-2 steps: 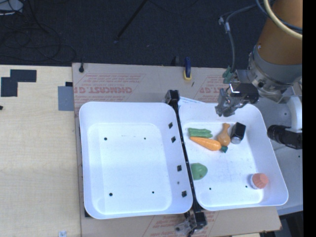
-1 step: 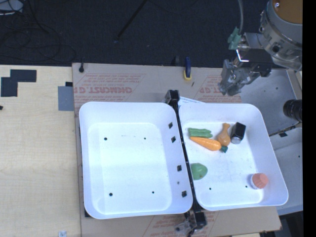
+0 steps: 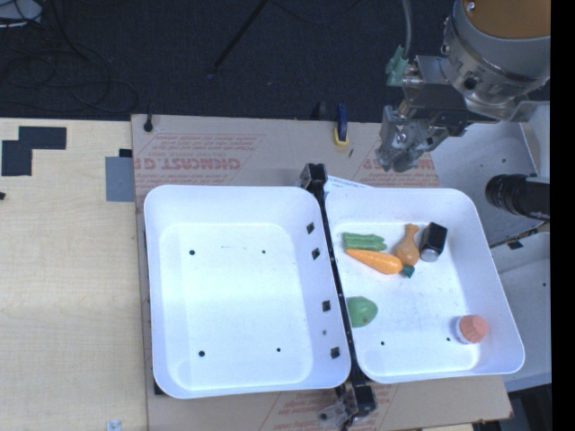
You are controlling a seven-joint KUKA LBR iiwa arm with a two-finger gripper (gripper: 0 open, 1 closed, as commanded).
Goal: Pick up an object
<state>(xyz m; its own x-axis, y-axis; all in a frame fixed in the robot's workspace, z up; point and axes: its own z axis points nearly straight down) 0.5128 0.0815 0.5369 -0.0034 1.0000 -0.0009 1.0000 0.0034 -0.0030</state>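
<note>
Gripper (image 3: 398, 155) hangs above far rim of right bin (image 3: 490, 241); finger state cannot be told, view poor. Carrot (image 3: 375, 260), green pod (image 3: 363, 241), black cylinder (image 3: 433, 240) lie in bin.

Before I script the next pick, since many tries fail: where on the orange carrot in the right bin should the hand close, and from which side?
Probably across the thick middle of the carrot, coming straight down from above. It lies flat and long, running left to right, so fingers should close across its narrow width. The green piece sits close behind it and the tan piece crowds its right end, so stay toward the left half.
</note>
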